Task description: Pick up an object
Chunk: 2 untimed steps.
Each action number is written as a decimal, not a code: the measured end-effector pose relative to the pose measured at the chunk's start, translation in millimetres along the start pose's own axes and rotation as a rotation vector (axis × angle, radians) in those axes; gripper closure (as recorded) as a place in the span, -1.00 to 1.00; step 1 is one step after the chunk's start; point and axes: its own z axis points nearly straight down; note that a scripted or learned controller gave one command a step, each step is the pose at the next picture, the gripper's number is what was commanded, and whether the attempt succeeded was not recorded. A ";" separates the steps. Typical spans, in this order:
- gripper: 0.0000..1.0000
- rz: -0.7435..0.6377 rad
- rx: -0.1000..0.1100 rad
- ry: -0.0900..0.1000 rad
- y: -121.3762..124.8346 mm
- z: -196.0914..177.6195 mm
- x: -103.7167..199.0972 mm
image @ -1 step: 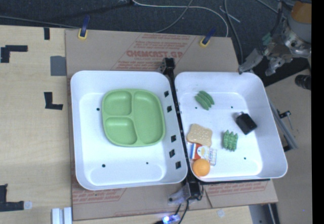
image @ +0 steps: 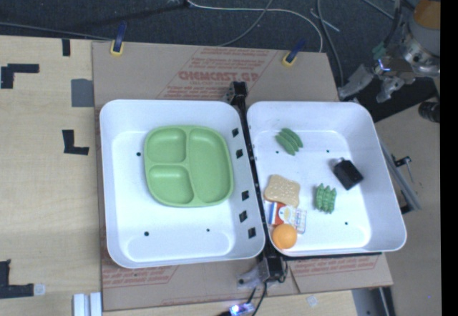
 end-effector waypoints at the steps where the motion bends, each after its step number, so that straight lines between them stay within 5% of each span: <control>1: -1.00 0.000 0.005 0.000 7.5 51.9 6.4; 2: -1.00 0.000 0.004 -0.001 7.3 95.6 6.3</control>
